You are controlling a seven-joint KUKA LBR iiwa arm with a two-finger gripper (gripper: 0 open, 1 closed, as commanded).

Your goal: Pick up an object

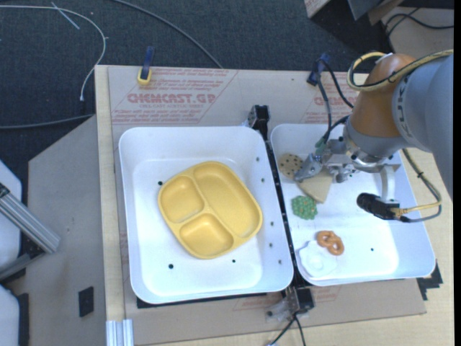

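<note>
Nothing lifted yet; the gripper (322, 166) was parked by the pale yellow cheese-like wedge (317, 188), grip state couldn't be told.

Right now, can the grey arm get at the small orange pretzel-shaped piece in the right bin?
Probably yes. The small orange pretzel-shaped piece lies uncovered on the right white bin floor, apart from the green lumpy piece. The tool is in the same bin, nothing standing between.
</note>
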